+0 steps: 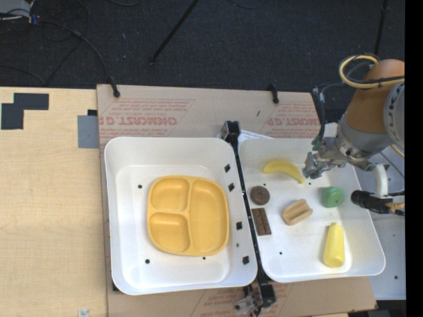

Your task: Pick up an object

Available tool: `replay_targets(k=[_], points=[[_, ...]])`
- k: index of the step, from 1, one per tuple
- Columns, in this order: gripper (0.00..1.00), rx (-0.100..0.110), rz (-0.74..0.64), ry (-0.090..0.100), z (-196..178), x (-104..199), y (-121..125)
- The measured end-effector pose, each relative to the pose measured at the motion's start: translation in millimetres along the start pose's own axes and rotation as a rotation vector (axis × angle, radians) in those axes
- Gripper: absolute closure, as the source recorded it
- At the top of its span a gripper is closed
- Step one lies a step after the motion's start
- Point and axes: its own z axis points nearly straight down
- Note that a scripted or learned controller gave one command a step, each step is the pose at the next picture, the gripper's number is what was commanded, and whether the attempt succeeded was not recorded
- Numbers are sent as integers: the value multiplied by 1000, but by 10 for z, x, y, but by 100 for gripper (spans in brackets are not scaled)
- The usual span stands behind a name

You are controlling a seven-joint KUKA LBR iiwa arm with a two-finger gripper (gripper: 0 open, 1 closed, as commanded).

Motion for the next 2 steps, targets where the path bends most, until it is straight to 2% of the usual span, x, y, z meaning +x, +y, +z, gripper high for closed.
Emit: replay_targets(k=[2], points=[[100, -3, 0, -2, -1194, -64, -93]])
